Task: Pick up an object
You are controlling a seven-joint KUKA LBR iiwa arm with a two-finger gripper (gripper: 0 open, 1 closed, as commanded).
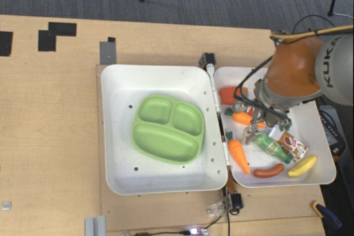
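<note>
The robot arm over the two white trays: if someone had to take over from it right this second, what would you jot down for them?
Gripper: low inside the right bin, among the toy food; I cannot tell if its fingers are open or shut, and nothing visibly held.
Right bin holds: carrot near its left wall, sausage and banana along the front, green bottle and small printed carton just by the gripper, plus an orange piece and a red piece further back.
Left bin: a green divided plate.
Done: arm is down at the objects.
Left: grasp one and lift it.
</note>
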